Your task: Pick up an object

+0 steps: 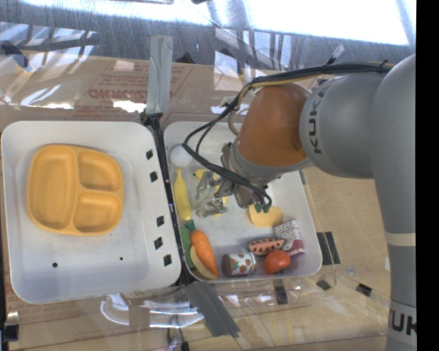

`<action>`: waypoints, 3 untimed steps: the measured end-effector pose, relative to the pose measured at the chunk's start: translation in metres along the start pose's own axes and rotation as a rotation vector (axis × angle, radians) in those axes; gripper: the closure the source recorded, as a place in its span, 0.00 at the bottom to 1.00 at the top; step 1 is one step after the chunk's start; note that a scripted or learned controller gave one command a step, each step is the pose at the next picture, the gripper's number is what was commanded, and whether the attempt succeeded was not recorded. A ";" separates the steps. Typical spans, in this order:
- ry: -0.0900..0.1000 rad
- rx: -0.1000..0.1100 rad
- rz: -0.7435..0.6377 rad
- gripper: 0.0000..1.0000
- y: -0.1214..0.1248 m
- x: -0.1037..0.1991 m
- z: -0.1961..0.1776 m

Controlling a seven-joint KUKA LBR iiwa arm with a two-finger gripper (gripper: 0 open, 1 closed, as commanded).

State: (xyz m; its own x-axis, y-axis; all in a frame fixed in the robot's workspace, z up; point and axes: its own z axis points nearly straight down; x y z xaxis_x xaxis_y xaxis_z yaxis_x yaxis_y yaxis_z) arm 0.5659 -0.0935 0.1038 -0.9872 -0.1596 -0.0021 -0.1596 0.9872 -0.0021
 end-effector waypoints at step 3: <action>0.003 -0.003 -0.200 0.00 -0.022 -0.039 -0.079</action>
